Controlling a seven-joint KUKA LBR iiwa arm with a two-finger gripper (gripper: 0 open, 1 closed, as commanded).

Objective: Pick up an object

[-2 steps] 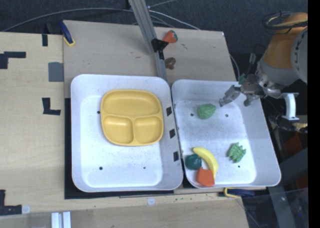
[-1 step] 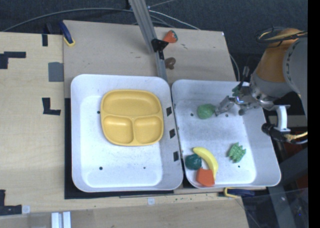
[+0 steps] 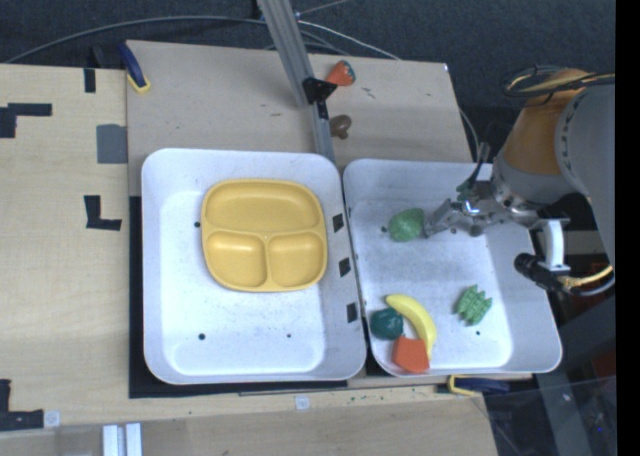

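In the right bin (image 3: 520, 349) lie several toys. A round green object (image 3: 406, 225) rests near the bin's upper left. A yellow banana (image 3: 413, 315) lies at the front, with a dark teal piece (image 3: 387, 323) to its left and an orange-red piece (image 3: 410, 354) below it. A ridged green object (image 3: 472, 304) sits toward the right. My gripper (image 3: 442, 220) reaches in low from the right, its tip right beside the round green object's right side. Whether they touch is unclear.
The left bin (image 3: 160, 334) holds a yellow divided plate (image 3: 265, 234). A grey pole (image 3: 285, 24) with a clamp stands behind the bins. The arm's grey body and orange band (image 3: 540, 139) hang over the right bin's right edge.
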